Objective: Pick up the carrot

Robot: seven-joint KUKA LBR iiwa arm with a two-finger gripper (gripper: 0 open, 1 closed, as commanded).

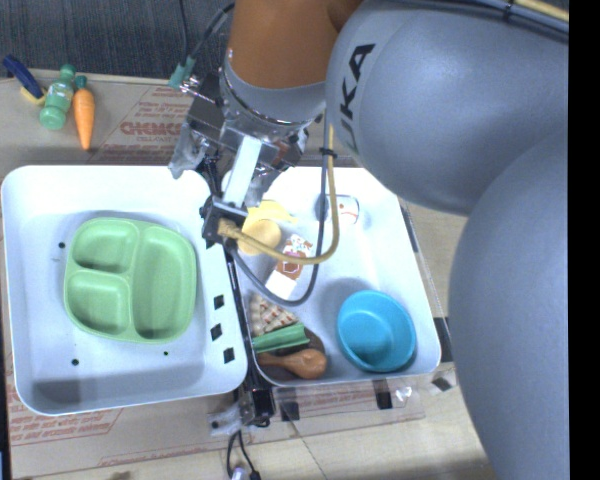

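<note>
Carrot [84,115] is lying on the tabletop [140,128] at its far left corner, outside the bins. Green tray [132,278] is sitting in the left bin [20,268]. Tool [223,223] is hovering over the bins' divide; its spread cannot be told.

Green tray [132,279], blue bowl [377,330]
</note>
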